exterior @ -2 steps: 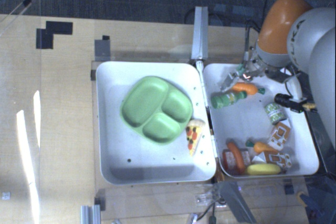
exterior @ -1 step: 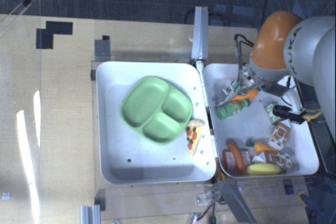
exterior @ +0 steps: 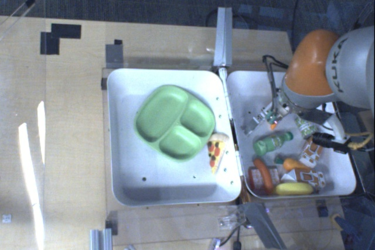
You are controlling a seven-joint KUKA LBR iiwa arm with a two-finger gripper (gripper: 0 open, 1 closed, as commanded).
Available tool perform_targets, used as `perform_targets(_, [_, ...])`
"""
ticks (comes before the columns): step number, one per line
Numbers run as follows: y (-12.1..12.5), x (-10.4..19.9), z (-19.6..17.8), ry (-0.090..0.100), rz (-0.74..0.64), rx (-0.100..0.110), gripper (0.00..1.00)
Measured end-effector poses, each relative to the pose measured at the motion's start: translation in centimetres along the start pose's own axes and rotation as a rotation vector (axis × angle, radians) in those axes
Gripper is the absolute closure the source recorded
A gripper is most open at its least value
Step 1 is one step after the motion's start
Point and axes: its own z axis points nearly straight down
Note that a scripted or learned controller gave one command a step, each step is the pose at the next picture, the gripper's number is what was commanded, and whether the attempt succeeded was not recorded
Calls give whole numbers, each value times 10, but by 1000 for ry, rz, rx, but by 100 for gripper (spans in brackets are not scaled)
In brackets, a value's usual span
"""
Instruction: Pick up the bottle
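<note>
The bottle (exterior: 273, 141) is green with a darker cap and lies on its side in the middle of the right bin (exterior: 243, 88). Its length runs left to right. My gripper (exterior: 265, 118) hangs just above and behind the bottle, slightly to its left, under the grey arm with the orange band (exterior: 310, 64). Nothing shows between the gripper and the bottle, and the bottle rests on the bin floor.
Around the bottle lie a red sausage-like toy (exterior: 261, 176), a yellow banana (exterior: 293, 188), an orange carrot (exterior: 296, 164), a printed carton (exterior: 311, 152) and a green-white packet (exterior: 304, 125). The left bin (exterior: 126, 173) holds a green divided plate (exterior: 174, 120) and a pizza slice (exterior: 216, 151).
</note>
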Motion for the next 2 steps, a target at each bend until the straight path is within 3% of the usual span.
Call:
perform_targets(1, [52, -50, 3, 20, -58, 23, 0])
perform_targets(2, [52, -50, 3, 20, -58, 23, 0])
